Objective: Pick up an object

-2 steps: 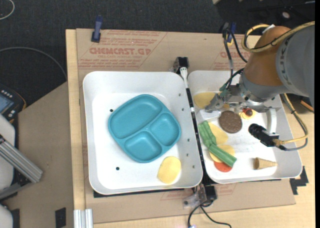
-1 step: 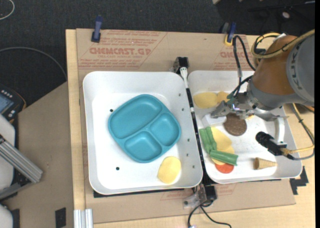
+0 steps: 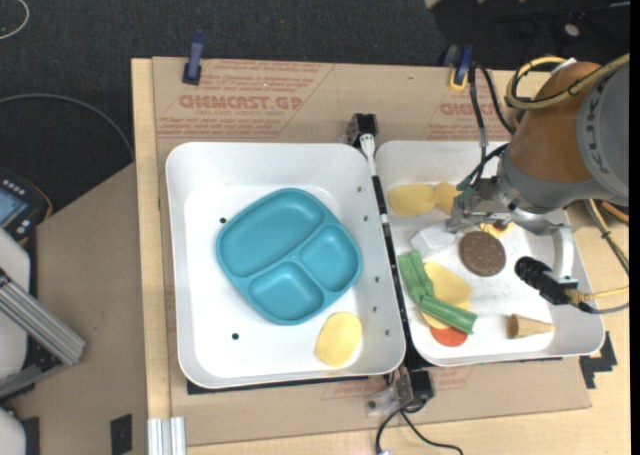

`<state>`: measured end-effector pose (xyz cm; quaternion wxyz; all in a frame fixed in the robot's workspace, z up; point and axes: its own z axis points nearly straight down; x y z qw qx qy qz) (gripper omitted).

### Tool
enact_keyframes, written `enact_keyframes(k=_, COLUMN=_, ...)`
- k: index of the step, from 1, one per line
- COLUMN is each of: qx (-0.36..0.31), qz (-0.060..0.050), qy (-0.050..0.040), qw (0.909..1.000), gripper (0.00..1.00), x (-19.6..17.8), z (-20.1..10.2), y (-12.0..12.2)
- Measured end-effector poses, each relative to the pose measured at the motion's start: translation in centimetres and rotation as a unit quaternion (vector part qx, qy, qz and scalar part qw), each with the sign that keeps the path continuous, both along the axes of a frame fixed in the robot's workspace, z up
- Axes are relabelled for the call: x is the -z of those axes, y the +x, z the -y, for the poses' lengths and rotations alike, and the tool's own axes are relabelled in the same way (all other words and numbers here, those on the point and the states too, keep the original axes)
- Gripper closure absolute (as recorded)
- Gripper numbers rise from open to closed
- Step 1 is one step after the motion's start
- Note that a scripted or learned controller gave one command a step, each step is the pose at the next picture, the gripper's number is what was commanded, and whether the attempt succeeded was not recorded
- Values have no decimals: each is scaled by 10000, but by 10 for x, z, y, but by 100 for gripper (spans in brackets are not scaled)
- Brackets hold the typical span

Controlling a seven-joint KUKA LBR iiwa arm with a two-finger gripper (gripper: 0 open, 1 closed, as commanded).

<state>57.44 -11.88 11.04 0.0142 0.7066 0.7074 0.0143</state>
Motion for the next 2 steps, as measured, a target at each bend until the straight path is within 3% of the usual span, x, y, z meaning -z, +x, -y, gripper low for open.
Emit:
enact_keyframes(k=1, qx=-16, qz=-218, qy=17, qw=9998, gripper=100, x=-78, z=-66, y=-94)
enact_keyframes(k=2, qx=-56, qz=-156, qy=20, qw=9999, gripper=100, x=-154, z=-157, y=-94)
